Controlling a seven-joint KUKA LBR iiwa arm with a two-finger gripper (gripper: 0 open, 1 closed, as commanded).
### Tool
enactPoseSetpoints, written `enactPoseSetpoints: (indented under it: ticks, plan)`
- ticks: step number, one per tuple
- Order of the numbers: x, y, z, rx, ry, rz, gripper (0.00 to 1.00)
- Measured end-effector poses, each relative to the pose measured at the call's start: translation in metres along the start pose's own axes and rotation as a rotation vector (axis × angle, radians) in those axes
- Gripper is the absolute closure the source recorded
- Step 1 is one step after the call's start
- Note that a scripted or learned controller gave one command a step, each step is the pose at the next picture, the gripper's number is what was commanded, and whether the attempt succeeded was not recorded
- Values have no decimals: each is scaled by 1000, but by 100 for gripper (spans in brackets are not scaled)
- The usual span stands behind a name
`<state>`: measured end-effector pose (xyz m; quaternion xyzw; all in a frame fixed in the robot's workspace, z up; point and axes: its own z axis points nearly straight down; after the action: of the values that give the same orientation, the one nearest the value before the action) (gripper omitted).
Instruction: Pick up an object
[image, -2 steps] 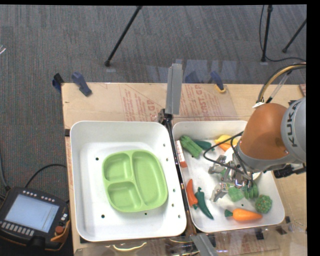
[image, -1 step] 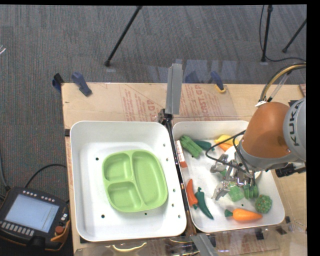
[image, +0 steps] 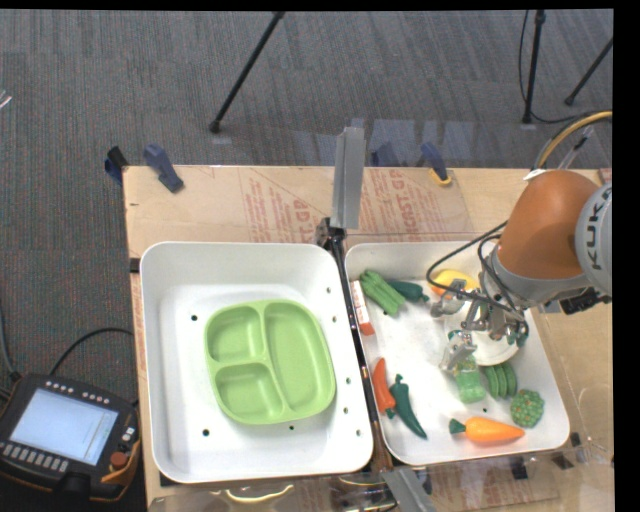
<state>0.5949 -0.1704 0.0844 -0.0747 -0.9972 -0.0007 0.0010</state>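
In the right half of the frame we see the grey arm with its orange band reaching down into the right-hand shallow white bin (image: 556, 395), its two-finger gripper (image: 463, 352) low among the toy food. Just under the fingertips lies a small light-green block-shaped toy (image: 468, 385), which we take to be the target; we judge the arm has been brought straight over it so the fingers can straddle it. Whether the claw is spread wide or pinched in we cannot tell, because the metal parts blur together from this slanted angle, and nothing is visibly lifted.

The small green toy sits near the middle of its bin, its long axis running roughly top to bottom in the frame, leaning slightly left at the top. Close beside it are a dark-green ridged toy (image: 500, 380), a round bumpy green toy (image: 527, 407) and an orange carrot (image: 488, 430) pointing right along the bin's lower edge. That crowding may be why the approach is steep.

The left white bin (image: 170, 290) holds a light-green divided plastic plate (image: 270, 360), well apart from the work.
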Motion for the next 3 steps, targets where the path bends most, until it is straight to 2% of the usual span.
enactPoseSetpoints:
  ticks: [1,3]
  plan:
    - [21,-12,1,-3,3,-62,0]
    - [-5,-22,-1,-5,0,47,0]
